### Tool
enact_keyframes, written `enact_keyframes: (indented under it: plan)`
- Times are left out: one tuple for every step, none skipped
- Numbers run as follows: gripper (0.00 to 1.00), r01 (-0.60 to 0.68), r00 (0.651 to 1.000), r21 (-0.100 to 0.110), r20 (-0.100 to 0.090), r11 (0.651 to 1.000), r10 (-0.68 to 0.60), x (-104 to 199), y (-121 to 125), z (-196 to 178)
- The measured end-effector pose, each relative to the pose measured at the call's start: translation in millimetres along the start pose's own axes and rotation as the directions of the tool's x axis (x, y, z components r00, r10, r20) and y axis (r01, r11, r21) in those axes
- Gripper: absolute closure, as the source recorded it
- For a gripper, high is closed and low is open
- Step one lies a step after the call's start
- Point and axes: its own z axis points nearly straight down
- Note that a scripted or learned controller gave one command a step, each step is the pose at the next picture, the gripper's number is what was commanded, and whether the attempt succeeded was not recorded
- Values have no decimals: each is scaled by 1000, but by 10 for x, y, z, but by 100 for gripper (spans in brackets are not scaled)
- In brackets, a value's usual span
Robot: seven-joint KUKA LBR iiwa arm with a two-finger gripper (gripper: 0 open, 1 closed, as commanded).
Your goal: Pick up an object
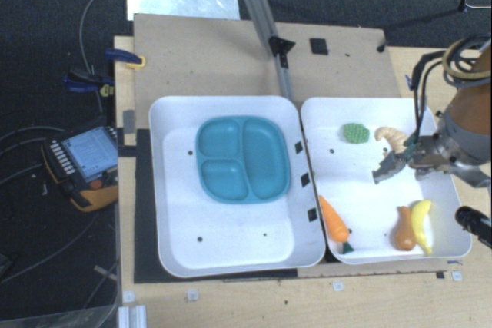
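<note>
The right bin (330, 113) holds a green round toy (355, 134), a pale tan curved piece (391, 136), an orange carrot (334, 220), a brown pear-like toy (404, 230) and a yellow banana (422, 223). My gripper (389, 166) hangs over the middle of this bin, pointing left, just below the tan piece and right of the green toy. Its dark fingers are spread apart with nothing between them.
The left bin (177, 242) carries a blue divided plate (243, 158). A grey pole (256, 0) slants down to the gap between the bins. Cables, clamps and a small device (83, 164) lie on the floor left of the bench.
</note>
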Motion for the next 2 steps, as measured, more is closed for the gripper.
enact_keyframes:
  plan:
    - [0, -4, 1000, 4, 0, 1000, 4, -53, 46, 445]
    - [0, -4, 1000, 5, 0, 1000, 4, -96, -48, 940]
